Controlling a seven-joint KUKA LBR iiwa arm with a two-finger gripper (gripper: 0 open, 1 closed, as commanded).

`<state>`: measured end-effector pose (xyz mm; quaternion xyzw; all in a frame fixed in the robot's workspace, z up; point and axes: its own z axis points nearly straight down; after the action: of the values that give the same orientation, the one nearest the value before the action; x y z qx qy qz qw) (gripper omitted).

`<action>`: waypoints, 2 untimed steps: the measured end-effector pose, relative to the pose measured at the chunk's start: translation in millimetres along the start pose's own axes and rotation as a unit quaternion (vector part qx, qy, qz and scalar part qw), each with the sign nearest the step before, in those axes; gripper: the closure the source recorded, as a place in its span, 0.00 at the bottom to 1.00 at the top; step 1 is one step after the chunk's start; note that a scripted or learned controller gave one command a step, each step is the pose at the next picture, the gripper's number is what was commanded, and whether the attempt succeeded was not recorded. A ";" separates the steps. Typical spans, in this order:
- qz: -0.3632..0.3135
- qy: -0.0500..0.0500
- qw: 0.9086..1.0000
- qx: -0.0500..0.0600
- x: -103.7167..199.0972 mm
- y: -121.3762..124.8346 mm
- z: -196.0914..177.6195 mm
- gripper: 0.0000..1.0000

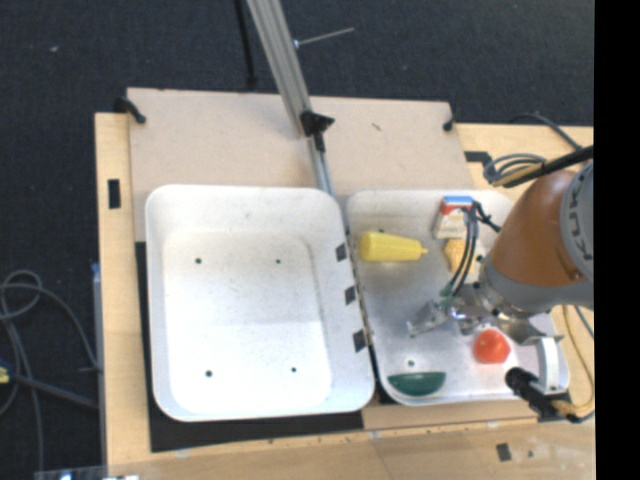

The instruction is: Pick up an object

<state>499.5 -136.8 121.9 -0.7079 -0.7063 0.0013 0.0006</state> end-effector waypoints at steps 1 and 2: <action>0.000 0.000 1.000 -0.001 -1.3 0.0 22.0 0.00; 0.003 0.000 1.000 -0.004 -1.5 2.1 10.0 1.00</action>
<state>501.5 -138.3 111.9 -0.7100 -0.7042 -0.0019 -0.0022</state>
